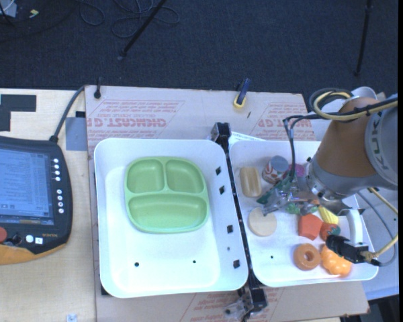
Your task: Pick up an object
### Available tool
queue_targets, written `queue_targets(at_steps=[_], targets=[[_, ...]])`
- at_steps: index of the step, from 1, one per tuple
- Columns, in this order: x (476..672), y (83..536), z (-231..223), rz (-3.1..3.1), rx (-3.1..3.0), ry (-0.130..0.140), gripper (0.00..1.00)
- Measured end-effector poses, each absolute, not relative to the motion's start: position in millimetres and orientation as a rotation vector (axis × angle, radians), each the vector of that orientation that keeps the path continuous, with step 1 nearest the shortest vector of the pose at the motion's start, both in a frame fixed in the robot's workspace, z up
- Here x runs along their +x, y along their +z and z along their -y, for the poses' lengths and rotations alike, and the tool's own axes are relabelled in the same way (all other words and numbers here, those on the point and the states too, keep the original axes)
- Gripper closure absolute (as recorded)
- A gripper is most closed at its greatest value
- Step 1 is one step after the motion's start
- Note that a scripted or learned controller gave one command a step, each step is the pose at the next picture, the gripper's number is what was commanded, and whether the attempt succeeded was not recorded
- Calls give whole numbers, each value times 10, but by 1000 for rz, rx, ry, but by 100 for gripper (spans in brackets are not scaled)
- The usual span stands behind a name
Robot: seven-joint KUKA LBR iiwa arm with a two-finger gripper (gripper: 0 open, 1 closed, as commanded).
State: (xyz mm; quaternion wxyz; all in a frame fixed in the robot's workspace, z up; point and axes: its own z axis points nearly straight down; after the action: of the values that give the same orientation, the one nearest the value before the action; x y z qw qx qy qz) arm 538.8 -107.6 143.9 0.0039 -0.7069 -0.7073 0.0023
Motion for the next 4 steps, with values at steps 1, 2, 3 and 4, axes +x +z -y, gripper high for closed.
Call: queue_targets(at_steps=[1,2,3,4], targets=[[5391,928,1065,2218,-2219,1,0],[5409,1066,1073,2216,-2225,-4,100],[5362,1496,1089,2218,-2224,0,100],[5323,2110,1091,2223,-2222,-2,100]])
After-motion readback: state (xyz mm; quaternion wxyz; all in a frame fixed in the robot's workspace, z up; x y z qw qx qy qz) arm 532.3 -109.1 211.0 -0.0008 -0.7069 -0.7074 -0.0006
